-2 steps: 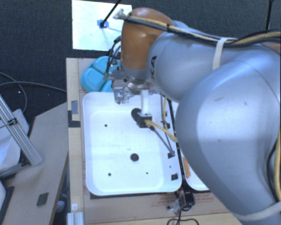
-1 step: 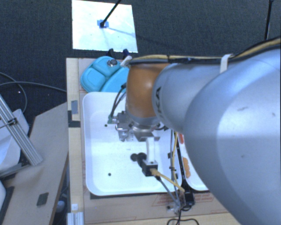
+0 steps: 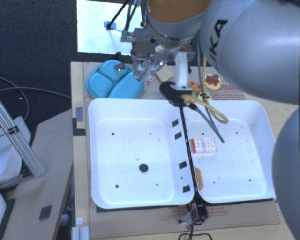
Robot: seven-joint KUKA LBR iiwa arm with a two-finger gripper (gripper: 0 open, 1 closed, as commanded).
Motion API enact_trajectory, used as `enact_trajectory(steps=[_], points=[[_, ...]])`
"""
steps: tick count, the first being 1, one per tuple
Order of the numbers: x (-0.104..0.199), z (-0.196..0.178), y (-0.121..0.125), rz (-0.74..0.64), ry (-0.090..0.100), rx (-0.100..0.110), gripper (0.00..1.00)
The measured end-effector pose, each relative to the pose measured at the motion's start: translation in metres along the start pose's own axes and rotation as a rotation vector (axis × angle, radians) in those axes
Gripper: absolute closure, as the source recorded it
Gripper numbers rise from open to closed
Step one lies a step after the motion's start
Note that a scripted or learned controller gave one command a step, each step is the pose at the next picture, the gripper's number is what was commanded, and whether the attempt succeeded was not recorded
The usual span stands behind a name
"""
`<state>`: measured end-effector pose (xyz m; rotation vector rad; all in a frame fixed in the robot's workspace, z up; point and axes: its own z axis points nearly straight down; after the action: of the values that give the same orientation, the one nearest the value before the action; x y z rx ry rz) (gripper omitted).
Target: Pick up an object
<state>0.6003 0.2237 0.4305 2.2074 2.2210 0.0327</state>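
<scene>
Looking down on the counter (image 3: pixel 56 140), we are seeing the gripper (image 3: pixel 144 72) hanging past the far rim of the left bin (image 3: pixel 101 154), just above the back edge of the counter. We are not able to tell whether it is open or closed, as its tip is blurring into the clutter beneath it, and we are seeing nothing clearly held there. The grey arm (image 3: pixel 253 42) is reaching in from the right and is covering the upper right corner of the view, with its orange band (image 3: pixel 176 10) sitting right above the wrist.

We are finding the things to pick lying well apart from the gripper. A small dark disc (image 3: pixel 143 167) is resting on the floor of the left bin, near its middle and toward the front. In the right bin (image 3: pixel 262 154), a small white box with red markings (image 3: pixel 204 146) is lying flat, left of centre. An orange-brown piece (image 3: pixel 198 178) is lying against that bin's left wall, closer to the front.

Behind the left bin, a blue moulded tray (image 3: pixel 112 82) is sitting just left of the gripper, and a tan square piece (image 3: pixel 164 73) is lying just to its right. A yellow cable (image 3: pixel 208 107) is looping down from the arm over the back of the right bin.
</scene>
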Motion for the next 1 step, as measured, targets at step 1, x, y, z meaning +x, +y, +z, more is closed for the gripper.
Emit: enact_trajectory(steps=[1], points=[[-0.0887, 0.0908, 0.0217, 0.014, -0.011, 0.026, 1.0]])
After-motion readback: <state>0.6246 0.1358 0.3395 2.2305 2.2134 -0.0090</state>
